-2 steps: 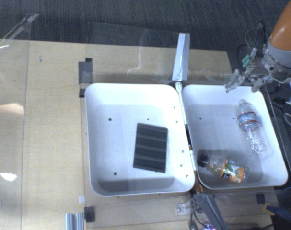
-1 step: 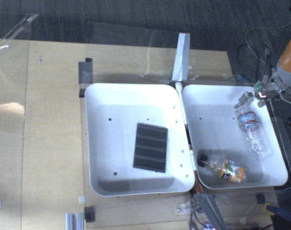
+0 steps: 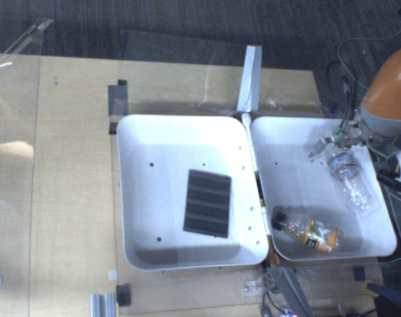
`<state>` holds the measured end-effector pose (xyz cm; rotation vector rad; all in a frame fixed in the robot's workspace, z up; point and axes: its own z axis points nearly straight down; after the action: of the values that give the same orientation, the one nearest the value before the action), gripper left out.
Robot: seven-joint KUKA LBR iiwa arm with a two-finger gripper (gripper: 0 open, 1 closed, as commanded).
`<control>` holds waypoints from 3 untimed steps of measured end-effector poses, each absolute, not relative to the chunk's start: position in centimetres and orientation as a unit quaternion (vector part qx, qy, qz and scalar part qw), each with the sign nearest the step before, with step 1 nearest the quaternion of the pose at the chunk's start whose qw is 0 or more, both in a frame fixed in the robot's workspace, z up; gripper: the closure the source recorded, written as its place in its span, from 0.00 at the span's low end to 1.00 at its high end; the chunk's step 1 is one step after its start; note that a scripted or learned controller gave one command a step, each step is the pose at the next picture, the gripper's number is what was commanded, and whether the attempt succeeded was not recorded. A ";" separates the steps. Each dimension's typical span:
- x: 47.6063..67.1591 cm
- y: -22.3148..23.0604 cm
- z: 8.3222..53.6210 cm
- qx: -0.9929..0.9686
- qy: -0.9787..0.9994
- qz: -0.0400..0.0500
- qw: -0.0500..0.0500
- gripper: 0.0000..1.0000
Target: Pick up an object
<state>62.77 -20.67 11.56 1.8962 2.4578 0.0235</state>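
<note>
Dark carpet is seen beyond a pale wooden bench (image 3: 61, 177) on which two shallow white bins are set side by side. A dark ribbed pad (image 3: 208, 203) lies flat in the left bin (image 3: 141, 144). In the right bin (image 3: 286, 150) two candidates are found: a clear plastic bottle (image 3: 351, 177) along the far right side, and a bottle with an orange label (image 3: 309, 232) lying on its side near the front wall. The gripper (image 3: 332, 142) is seen low over the right bin's back corner, just beside the clear bottle's cap end. How the jaws stand cannot be told; they are small and blurred against the metalwork. Nothing appears to be lifted: both bottles seem to rest on the bin floor, so the grasp and the lift are judged as yet to be done.
</note>
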 end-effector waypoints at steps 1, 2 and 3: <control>65.1 -20.4 9.0 0.586 0.810 0.003 0.006 0.00; 59.0 -20.5 8.9 0.568 0.823 0.002 0.004 0.00; 55.0 -20.5 8.9 0.558 0.830 0.003 0.005 0.00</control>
<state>55.04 -20.53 8.92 1.7481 2.5975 0.0082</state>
